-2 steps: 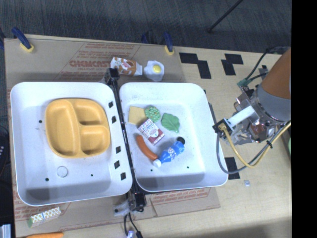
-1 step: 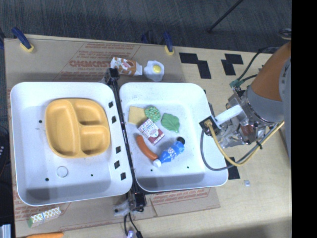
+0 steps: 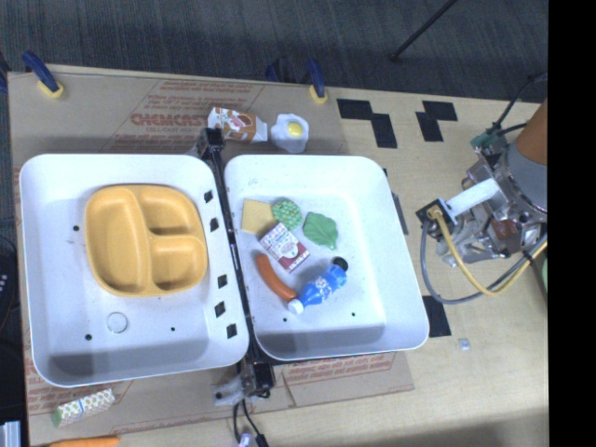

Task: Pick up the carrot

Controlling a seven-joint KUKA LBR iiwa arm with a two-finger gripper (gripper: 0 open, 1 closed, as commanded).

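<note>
Carrot [image 3: 274, 277] lies diagonal in right bin [image 3: 396, 250], touching blue bottle [image 3: 319, 290]. Tool [image 3: 494, 226] state: cannot tell. Approach across carrot's width, at its bottle-free end.

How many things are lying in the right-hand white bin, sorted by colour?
Green: 2, a bumpy green piece and a leafy green piece
Yellow: 1, a yellow block
Orange: 1, the carrot
Blue: 1, a blue bottle
Red and white: 1, a small carton
Total: 6
</note>
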